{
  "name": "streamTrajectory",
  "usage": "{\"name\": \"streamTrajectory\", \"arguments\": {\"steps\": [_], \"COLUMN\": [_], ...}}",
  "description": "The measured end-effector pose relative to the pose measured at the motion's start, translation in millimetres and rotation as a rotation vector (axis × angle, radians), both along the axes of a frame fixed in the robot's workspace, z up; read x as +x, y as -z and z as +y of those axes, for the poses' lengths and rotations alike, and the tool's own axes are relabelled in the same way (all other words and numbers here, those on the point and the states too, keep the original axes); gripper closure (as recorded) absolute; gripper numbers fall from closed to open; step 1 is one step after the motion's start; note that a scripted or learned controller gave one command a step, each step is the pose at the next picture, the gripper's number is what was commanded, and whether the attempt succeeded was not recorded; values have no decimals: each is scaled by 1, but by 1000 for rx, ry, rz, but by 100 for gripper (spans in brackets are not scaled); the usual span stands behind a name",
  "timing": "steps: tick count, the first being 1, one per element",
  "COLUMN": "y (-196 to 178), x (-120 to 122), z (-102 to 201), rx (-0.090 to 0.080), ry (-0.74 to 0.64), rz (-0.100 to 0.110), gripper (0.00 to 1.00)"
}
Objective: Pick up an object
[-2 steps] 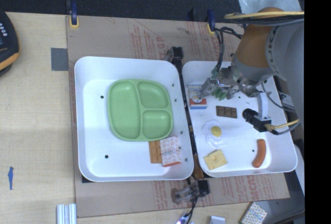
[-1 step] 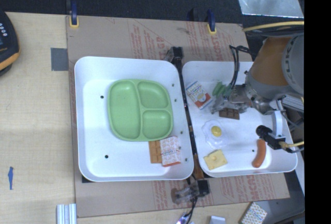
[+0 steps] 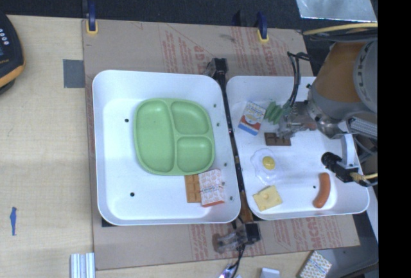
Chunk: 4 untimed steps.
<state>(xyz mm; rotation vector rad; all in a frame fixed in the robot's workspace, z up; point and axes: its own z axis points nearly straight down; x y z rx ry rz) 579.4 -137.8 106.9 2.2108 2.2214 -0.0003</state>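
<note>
1. A green divided plate (image 3: 174, 136) of smooth moulded plastic, with three compartments, is seen lying flat in the left bin (image 3: 109, 142); it is judged stiff, light and rather slippery, best taken by its raised rim.
2. Just below the plate, a small printed packet (image 3: 210, 187) is seen lying against a brown cracker-like piece (image 3: 191, 188); both are judged thin and light.
3. In the right bin (image 3: 359, 206), a small carton with blue and orange print (image 3: 251, 119) is found near the top left, beside a green ridged piece (image 3: 273, 112).
4. The gripper (image 3: 287, 126) is seen low over a flat dark brown piece (image 3: 277, 139), which is judged the likely target: stiff, thin, and hard to get under, so its short edges would have to be pinched. Whether the gripper is released or clenched cannot be told.
5. Below it are seen a glossy fried-egg toy (image 3: 266, 163) and a holed cheese wedge (image 3: 267, 198), both judged light.
6. A smooth reddish sausage (image 3: 322, 191) is seen at the right, judged prone to rolling.
</note>
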Motion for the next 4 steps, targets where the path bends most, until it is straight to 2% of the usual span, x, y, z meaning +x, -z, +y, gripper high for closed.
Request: {"name": "streamTrajectory", "arguments": {"steps": [1, 2, 3, 4], "y": [-90, -85, -29, 14], "x": [-26, -27, 0, 81], "z": [61, 58, 21, 21], "rx": [8, 6, 3, 5], "ry": [-4, 0, 3, -4], "rz": [1, 9, 11, 2], "gripper": [100, 0, 0, 0]}}
